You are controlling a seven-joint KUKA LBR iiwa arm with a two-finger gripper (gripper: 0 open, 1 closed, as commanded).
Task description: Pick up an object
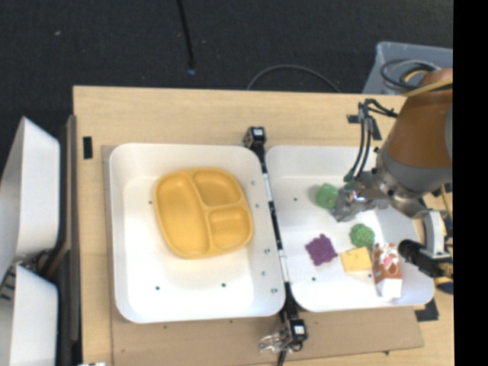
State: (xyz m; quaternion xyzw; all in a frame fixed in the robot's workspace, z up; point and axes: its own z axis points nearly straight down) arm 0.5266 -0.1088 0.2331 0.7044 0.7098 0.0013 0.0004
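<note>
While the jaws' [345, 204] state cannot be told, green lumpy object [326, 195] just beside, right bin [305, 280].

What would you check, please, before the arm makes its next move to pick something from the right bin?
1. Hand is over the right bin: ok, it sits at the green object.
2. Something is held between the fingers: cannot tell, they are too small and blurred.
3. Other targets are spaced apart: not ok; the purple object lies alone, but the yellow piece, the second green object and the small carton are bunched together.
4. Yellow divided tray is out of the way: ok, it lies in the left bin.
5. Green object is away from the bin wall: ok.
</note>
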